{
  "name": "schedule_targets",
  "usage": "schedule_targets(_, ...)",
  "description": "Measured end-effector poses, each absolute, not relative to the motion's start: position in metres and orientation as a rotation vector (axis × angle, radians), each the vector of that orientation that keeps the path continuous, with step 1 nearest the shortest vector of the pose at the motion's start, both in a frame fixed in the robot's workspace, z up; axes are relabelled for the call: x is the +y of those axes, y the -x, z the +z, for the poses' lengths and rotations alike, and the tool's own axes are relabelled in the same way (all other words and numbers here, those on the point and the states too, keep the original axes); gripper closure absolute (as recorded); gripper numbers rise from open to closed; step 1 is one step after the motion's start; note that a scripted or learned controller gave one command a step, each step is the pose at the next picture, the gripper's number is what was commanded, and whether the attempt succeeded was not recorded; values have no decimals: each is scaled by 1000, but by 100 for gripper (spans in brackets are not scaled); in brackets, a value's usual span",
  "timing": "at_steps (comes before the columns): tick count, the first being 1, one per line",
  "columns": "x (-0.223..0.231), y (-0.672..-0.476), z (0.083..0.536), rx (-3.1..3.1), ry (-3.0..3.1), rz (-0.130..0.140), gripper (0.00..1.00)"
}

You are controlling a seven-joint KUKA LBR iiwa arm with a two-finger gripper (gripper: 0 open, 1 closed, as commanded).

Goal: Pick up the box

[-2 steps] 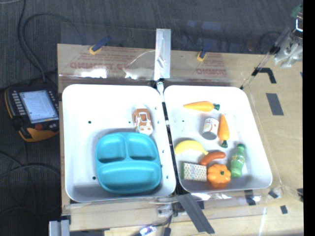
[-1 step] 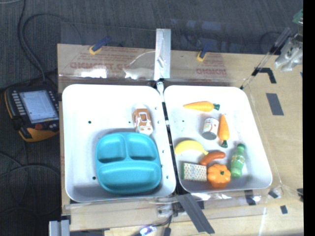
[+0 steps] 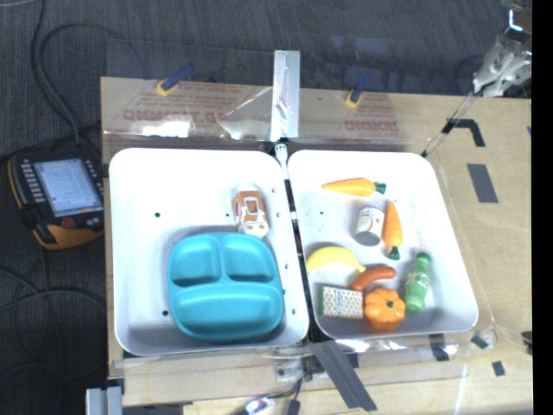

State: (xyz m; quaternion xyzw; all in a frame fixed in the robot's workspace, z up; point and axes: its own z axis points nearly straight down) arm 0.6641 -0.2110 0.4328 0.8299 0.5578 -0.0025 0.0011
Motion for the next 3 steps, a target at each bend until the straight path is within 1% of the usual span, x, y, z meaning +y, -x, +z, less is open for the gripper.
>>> schedule_targets(1, -212, -670, 433, 1833, -2548, -6, 100)
schedule_targets(3, -208, -673, 450, 1840, -2537, -17, 100)
